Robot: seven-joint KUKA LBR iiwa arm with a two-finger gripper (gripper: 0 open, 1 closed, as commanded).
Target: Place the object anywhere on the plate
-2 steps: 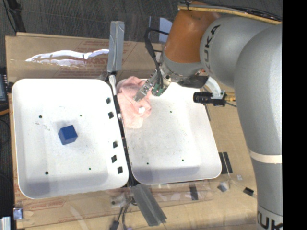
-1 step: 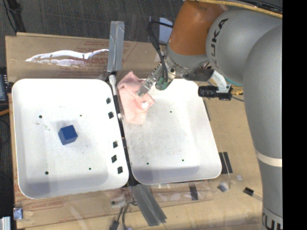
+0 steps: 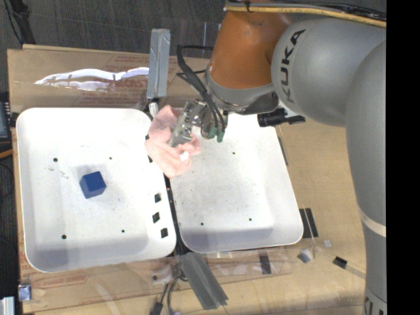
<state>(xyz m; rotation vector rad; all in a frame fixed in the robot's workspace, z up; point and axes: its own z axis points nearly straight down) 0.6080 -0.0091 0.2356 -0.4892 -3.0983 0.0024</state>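
A blue cube lies in the left bin, left of its middle. A pink plate sits at the back left corner of the right bin, leaning over the divide between the two bins. My gripper hangs right over the plate's right part and hides some of it. A small white patch shows on the plate just below the gripper; I cannot tell what it is. The cube is far to the left of the gripper.
The grey and orange arm covers the back right of the right bin. A grey post stands behind the bins' divide. Crumpled plastic lies on the cardboard behind the left bin. Black markers dot the divide.
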